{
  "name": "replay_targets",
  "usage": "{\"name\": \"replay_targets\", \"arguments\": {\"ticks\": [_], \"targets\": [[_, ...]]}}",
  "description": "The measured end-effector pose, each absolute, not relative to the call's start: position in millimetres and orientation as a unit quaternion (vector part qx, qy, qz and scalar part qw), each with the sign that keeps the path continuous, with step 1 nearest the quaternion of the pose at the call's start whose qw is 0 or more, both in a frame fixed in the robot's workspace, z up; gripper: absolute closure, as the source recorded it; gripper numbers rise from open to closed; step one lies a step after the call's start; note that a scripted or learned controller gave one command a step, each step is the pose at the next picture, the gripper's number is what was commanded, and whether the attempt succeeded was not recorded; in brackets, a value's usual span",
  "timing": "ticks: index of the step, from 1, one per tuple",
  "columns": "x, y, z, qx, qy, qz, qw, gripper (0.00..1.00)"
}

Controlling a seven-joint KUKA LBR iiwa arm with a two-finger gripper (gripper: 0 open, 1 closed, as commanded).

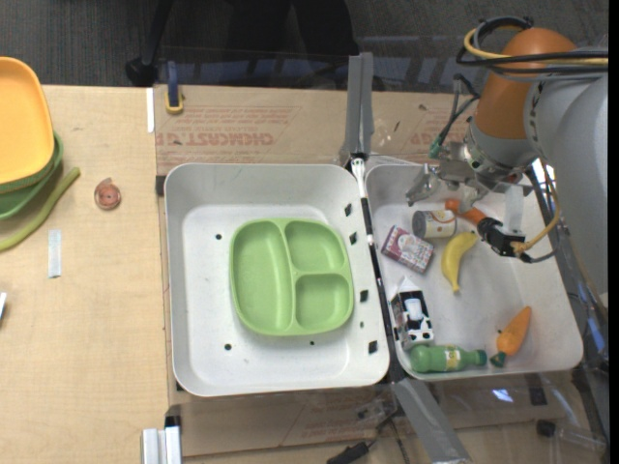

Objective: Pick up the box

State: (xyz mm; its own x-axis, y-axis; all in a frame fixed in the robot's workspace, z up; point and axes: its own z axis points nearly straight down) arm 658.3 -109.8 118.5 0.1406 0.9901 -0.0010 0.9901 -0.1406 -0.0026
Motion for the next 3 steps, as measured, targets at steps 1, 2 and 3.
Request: {"name": "replay_targets", "arguments": {"ticks": [1, 2, 3], "targets": [[589.0, -101, 98, -0.726, -0.688, -0.0034, -0.004, 0.0], [621.5, -102, 98, -0.636, -0.772, -0.0029, -0.005, 0.0], [590.0, -98, 99, -0.51, -0.86, -0.0033, -0.007, 0.0]]}}
